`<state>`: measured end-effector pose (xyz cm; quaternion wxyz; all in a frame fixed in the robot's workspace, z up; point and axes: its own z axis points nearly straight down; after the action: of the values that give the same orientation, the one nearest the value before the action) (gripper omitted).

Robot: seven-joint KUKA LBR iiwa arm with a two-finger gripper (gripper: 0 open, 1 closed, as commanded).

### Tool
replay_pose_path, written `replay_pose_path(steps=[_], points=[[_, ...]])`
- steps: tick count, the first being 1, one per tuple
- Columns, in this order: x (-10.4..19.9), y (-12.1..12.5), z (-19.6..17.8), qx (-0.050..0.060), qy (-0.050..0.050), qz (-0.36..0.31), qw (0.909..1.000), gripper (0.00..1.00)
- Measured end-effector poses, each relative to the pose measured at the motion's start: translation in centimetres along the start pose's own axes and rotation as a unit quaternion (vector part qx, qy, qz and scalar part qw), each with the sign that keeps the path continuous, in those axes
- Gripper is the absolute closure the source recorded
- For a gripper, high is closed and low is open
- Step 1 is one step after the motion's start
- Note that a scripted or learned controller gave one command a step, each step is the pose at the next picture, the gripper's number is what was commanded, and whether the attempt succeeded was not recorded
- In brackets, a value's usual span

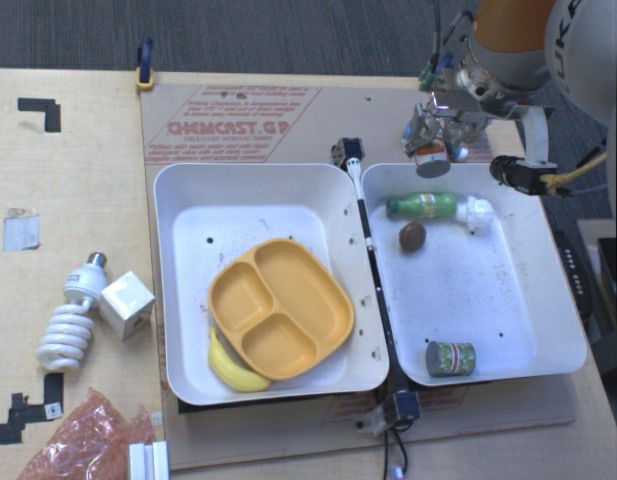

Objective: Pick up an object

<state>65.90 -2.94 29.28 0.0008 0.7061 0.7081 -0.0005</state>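
The small green tin can (pixel 450 358) is lying ungrasped; the tool (pixel 434 153) is hovering above, whether gripping I cannot tell.

- A robotics lab: a grey-and-orange robot arm (pixel 548 18) hangs over two shallow white plastic bins (pixel 363 183).
- Left of the bins, black tape markers (pixel 43 113) dot the pale wooden bench (pixel 48 208).
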Motion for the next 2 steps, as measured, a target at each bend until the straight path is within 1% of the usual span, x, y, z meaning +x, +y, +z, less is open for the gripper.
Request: replay_pose_path(steps=[1,2], points=[[1.6,0.0,-2.7,0.0,0.0,0.0,1.0,1.0],[4.1,0.0,-1.5,0.001,0.0,0.0,1.0,1.0]])
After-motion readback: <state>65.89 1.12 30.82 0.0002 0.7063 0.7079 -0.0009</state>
